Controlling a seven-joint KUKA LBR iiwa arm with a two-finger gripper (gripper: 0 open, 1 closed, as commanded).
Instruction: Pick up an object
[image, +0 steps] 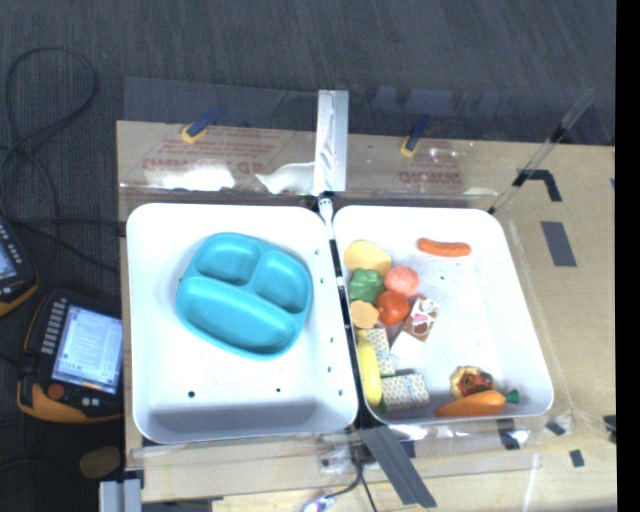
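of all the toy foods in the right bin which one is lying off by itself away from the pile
The sausage, reddish-orange, near the right bin's far wall. Bare white floor surrounds it; the other foods cluster along the left wall or near edge.

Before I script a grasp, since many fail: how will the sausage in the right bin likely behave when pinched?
The sausage looks round-sided and smooth, so it may roll or slip from a pinch along its length. It lies alone on bare bin floor, so it would probably skid when nudged. It looks like a light toy.
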